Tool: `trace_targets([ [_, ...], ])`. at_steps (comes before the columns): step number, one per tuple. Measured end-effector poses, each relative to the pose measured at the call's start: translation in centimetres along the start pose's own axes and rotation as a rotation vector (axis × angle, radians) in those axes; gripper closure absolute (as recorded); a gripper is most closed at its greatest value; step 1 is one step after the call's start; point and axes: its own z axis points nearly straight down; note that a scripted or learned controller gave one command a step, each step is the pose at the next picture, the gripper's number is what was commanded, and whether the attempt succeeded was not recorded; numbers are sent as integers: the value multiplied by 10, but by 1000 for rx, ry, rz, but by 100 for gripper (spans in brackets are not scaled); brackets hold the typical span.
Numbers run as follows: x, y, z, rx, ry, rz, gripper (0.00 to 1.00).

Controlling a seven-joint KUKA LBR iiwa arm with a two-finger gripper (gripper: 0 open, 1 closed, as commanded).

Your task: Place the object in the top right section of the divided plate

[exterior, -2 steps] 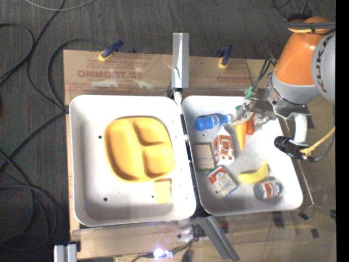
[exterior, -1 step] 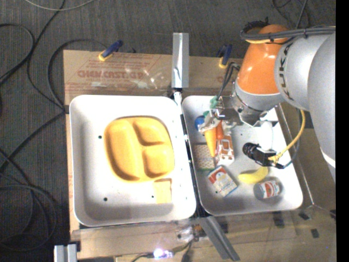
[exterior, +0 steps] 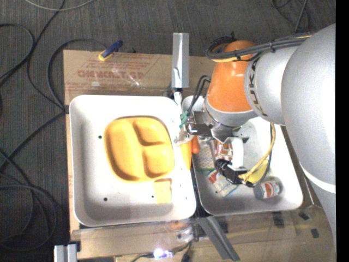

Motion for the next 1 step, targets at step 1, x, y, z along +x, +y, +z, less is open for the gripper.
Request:
trace_targets([
  [1,0,0,0,-1,0,1,0],
])
